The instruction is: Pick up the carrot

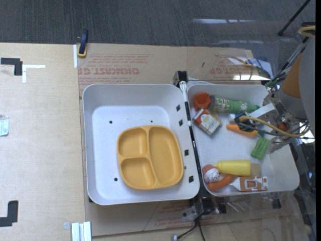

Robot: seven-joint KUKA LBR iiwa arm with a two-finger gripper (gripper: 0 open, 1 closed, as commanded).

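Note:
The carrot (pixel 238 129) is a thin orange piece lying flat in the middle of the right bin (pixel 281 184), pointing left. My gripper (pixel 273 132) hangs over the bin's right side, just right of the carrot's thick end, wrapped in yellow and black cables that hide part of it. I see nothing lifted off the bin floor.
Around the carrot lie an orange cup (pixel 202 101), a green bottle (pixel 231 105), a snack packet (pixel 207 122) and a green block (pixel 260 147). Nearer the front are a yellow bottle (pixel 233 167) and a sausage (pixel 220 183). The left bin (pixel 95 134) holds a yellow divided plate (pixel 149 156).

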